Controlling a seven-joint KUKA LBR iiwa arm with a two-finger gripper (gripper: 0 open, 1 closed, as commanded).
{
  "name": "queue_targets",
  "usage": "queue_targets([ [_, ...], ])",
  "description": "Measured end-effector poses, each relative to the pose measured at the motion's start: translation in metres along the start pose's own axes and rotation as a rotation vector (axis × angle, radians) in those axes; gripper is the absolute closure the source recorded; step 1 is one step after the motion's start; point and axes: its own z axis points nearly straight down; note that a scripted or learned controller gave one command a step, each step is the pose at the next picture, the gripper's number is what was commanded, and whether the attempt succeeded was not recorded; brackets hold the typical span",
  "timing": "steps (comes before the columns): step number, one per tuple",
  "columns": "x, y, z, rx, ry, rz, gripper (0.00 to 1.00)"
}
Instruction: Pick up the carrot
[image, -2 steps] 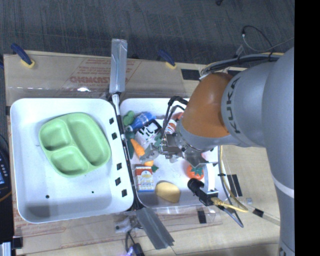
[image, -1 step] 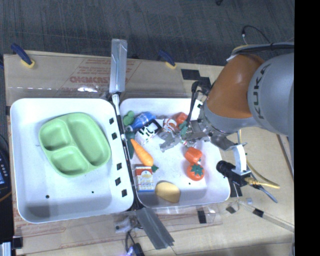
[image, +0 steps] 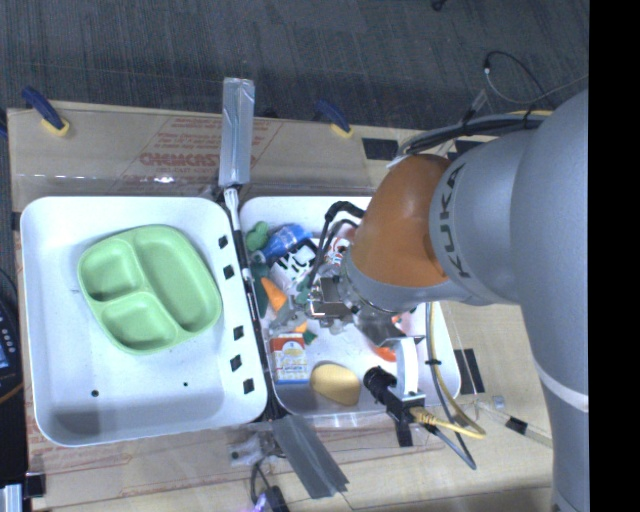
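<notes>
We see a green divided plate (image: 150, 288) lying in the left bin (image: 60, 400). In the right bin (image: 440, 370), the carrot (image: 272, 294) lies near the left wall, just left of the end effector (image: 318, 298). A small red-and-white carton (image: 289, 359) sits below it, a yellow potato-like item (image: 335, 383) beside that, and a blue item (image: 286, 239) above near the far wall. The end effector hangs low over the clutter; we cannot tell its state. The grey arm with orange band (image: 405, 235) covers the bin's right part.
</notes>
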Motion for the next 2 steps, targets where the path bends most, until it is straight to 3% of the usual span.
queue_targets([
  [1, -0.001, 0.001, -0.009, 0.001, 0.0, -0.002, 1.0],
  [2, 0.021, -0.009, 0.0, -0.001, 0.0, -0.024, 1.0],
])
